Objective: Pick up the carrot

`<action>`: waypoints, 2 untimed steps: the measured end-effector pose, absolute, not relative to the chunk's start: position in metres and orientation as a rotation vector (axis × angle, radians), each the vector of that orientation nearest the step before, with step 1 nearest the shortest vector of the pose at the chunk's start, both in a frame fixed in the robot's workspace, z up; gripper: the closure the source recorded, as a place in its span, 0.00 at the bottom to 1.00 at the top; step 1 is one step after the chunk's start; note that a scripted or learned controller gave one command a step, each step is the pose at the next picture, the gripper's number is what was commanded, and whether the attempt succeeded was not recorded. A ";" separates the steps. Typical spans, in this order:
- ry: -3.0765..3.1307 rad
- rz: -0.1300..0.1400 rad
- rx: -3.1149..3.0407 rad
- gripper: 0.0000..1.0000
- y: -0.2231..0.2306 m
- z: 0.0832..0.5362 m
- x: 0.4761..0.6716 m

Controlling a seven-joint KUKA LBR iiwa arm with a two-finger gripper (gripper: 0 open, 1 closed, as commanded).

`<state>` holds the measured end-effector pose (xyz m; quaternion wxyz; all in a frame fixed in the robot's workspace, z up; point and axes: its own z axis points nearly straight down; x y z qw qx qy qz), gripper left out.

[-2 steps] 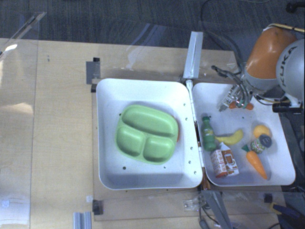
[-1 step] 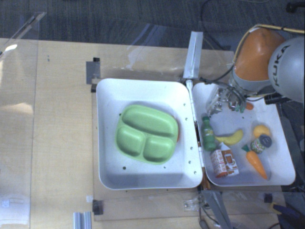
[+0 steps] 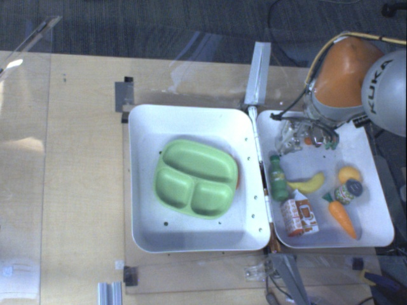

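Observation:
The orange carrot (image 3: 343, 220) lies in the right bin (image 3: 375, 234), near its front right corner, with its green end pointing up-left toward a small dark-lidded jar (image 3: 347, 192). My gripper (image 3: 296, 136) hangs over the back left part of the same bin, well apart from the carrot and behind the other items. Nothing is visibly held in it. The arm's orange band (image 3: 340, 75) rises behind it at the right.
Also in the right bin are a green bottle (image 3: 278, 178), a banana (image 3: 308, 183), a yellow lemon-like fruit (image 3: 349, 173) and a red-and-white carton (image 3: 299, 218). The left bin (image 3: 146, 227) holds a green divided plate (image 3: 197, 178). A metal divider (image 3: 257, 75) stands between the bins at the back.

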<state>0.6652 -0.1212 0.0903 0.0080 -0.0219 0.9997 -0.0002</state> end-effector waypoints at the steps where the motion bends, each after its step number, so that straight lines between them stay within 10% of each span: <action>1: 3.084 -0.004 -0.504 1.00 -0.106 0.091 0.664; 2: 2.943 -0.007 -1.055 1.00 -0.098 0.091 0.673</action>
